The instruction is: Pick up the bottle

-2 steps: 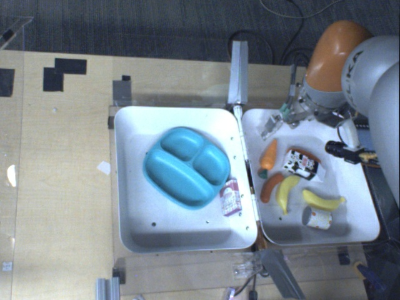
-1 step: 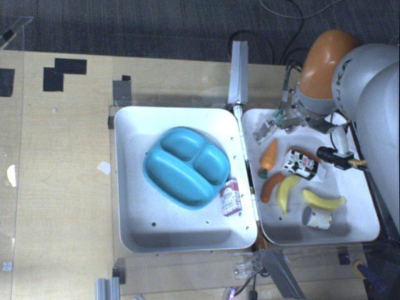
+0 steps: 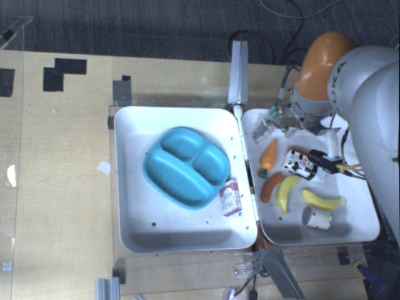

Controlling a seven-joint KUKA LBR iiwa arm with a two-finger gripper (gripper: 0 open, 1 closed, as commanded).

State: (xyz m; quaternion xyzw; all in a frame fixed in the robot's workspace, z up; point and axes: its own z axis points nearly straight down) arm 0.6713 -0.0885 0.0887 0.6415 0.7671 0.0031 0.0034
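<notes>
The bottle (image 3: 230, 197) is small, with a pink-and-white label, and lies on its side in the left bin (image 3: 134, 224). It rests by that bin's right wall, just off the right edge of a blue divided plate (image 3: 186, 165). My gripper (image 3: 273, 120) hangs over the far left corner of the right bin (image 3: 369, 227), under the orange band of the arm (image 3: 325, 58). It is well away from the bottle, up and to the right of it, with the wall between the bins in between.
The right bin holds a carrot (image 3: 269, 154), a brown sausage-like piece (image 3: 270, 185), two bananas (image 3: 285, 192) (image 3: 322, 199), a small printed card (image 3: 297, 162) and a white cup on its side (image 3: 319, 219). A metal post (image 3: 237, 74) stands behind the bins.
</notes>
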